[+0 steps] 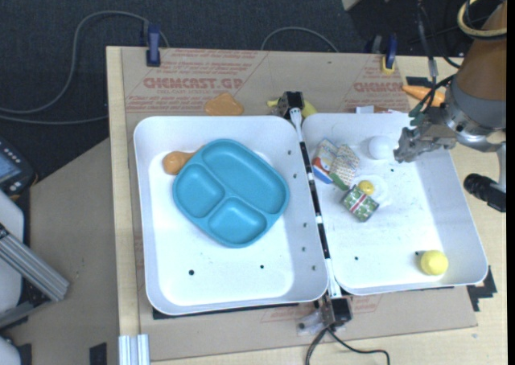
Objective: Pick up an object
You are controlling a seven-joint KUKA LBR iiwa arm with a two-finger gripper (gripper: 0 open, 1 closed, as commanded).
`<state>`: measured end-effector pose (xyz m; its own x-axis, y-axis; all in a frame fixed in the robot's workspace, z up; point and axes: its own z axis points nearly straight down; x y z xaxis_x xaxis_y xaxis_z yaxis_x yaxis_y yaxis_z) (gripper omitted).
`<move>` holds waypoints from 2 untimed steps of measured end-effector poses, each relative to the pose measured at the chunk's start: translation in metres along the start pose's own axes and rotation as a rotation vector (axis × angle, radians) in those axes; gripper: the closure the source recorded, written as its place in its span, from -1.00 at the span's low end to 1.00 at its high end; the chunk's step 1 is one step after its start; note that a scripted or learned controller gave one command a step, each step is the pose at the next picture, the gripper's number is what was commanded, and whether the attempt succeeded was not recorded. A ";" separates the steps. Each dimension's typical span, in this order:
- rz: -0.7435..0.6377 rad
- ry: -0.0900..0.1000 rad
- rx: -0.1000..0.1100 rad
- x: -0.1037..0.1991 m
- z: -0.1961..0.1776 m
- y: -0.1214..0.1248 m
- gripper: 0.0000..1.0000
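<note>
White round ball [378, 146], smooth, just beside claw [405, 151]

I work from one fixed camera set above the bench [241, 74], looking down at a slant from a moderate height. It takes in both white bins [161, 275] side by side, with the arm [483, 82] entering at its right edge.

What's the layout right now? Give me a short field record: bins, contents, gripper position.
left bin: blue divided tray, with an orange ball at its upper left edge
right bin: white ball, crumpled packets, small green packet, yellow ball
gripper: over the right bin's upper part, just right of the white ball
held: nothing seen between the fingers
on the bench behind the bins: orange piece
</note>
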<state>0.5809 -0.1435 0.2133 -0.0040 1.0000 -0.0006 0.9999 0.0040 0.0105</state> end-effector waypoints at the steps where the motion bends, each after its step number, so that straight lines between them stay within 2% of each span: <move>1: 0.005 0.002 0.005 0.034 0.092 -0.054 1.00; 2: 0.005 0.000 0.010 0.033 0.094 -0.056 -1.00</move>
<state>0.5262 -0.1112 0.1188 0.0009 1.0000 -0.0008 1.0000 -0.0009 0.0009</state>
